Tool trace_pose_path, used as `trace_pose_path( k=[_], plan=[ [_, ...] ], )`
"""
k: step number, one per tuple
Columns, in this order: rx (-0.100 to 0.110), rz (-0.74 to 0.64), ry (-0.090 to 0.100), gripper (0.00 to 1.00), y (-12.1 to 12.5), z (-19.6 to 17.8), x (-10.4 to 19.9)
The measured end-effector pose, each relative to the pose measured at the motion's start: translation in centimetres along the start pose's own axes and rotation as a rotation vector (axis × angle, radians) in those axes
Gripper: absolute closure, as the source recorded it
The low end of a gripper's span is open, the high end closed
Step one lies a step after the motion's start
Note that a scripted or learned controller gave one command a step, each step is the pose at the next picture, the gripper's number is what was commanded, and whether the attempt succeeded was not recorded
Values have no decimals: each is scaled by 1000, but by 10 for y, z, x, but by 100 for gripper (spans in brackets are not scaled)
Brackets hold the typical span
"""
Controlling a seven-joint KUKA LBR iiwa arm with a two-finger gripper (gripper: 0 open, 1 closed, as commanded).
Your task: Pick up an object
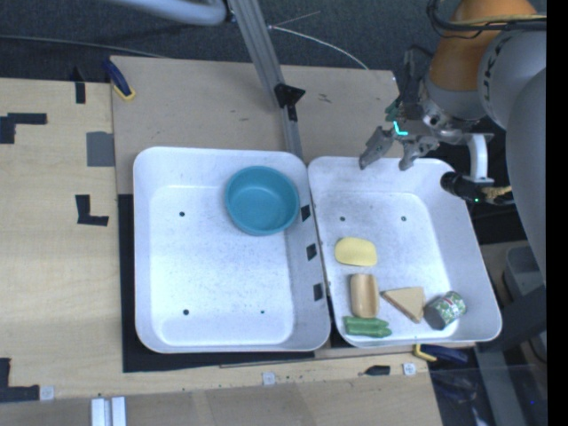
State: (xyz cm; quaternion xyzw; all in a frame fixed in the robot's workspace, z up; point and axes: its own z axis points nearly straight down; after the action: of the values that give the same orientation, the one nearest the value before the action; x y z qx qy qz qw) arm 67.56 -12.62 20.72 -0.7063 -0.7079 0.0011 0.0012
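My gripper (389, 156) hangs open over the far edge of the right bin (461, 229), with nothing between its fingers. Well below it, in the near part of that bin, lie a yellow oval piece (356, 252), a tan bread-like roll (362, 295), a green pod (367, 327), a tan wedge (406, 303) and a small grey-green can (445, 310). A blue bowl (261, 200) sits at the far right of the left bin (177, 264).
A slanted metal pole (266, 56) comes down to the gap between the two bins at the back. The arm's grey body and orange band (484, 34) fill the upper right. Wooden bench surface surrounds the bins.
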Motion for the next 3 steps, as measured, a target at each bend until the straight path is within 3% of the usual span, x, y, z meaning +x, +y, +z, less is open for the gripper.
trace_pose_path(
  k=[1,3],
  plan=[
    [-2,0,0,0,1,-1,0],
    [4,1,-1,0,-5,104,-7]
  ],
)
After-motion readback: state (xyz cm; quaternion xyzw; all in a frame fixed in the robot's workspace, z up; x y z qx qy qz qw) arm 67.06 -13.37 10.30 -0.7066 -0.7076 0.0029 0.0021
